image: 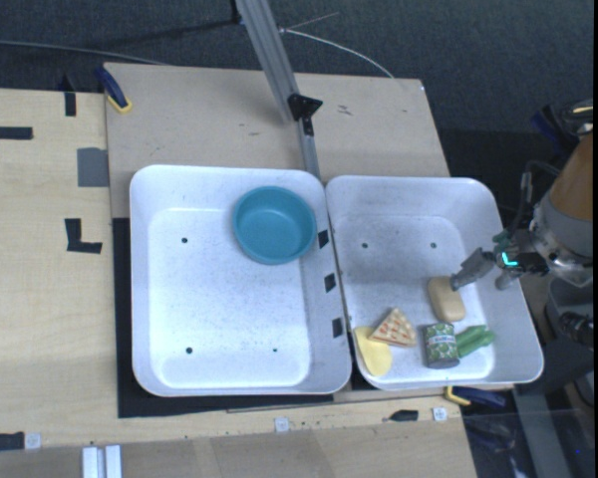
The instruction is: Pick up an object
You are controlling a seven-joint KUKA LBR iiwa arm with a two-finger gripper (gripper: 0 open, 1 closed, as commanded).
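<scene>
Tan bread roll lies in right bin, near pizza slice. My claw hovers just above roll; open or closed, cannot tell. Reaching step. Next: drop lower, squeeze roll.

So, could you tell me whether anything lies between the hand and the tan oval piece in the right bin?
Nothing visible does. The hand sits just above and right of the tan oval piece in the right bin; the pizza slice, can and green piece lie beyond it.
</scene>
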